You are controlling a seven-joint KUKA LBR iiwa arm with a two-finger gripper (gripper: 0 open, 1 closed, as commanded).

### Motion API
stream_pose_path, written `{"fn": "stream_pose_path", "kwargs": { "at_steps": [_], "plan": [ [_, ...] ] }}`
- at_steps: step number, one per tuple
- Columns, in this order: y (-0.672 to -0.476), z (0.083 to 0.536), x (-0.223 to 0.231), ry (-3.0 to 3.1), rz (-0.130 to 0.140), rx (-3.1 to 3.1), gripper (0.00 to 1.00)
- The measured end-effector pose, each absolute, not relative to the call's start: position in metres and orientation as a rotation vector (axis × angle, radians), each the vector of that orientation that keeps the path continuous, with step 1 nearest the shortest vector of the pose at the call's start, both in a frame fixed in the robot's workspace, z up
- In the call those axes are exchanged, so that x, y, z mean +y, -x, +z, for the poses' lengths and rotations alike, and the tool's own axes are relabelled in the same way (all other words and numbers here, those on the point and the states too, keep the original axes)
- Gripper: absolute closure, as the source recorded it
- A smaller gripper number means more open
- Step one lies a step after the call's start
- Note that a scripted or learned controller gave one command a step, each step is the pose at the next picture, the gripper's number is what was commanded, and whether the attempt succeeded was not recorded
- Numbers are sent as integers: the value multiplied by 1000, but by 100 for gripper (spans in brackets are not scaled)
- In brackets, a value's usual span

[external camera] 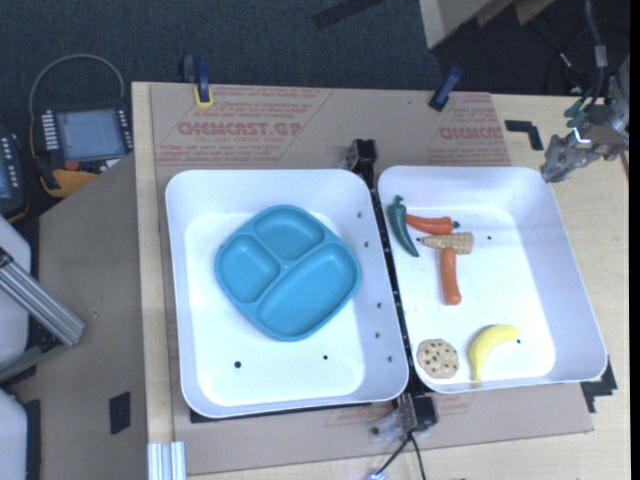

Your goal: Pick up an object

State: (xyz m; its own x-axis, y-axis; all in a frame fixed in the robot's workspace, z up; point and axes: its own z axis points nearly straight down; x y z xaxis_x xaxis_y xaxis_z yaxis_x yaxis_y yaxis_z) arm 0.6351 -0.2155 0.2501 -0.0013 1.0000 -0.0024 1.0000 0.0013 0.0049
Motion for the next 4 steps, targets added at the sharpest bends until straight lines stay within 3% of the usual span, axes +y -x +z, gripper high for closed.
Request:
{"fn": "stream_pose_path", "kwargs": {
  "at_steps": [3, 4],
  "plan": [
    [-602, 226, -66, -2218, 0, 2229, 100],
    [-580, 233, -9, -2217, 0, 2231, 100]
  ]
}}
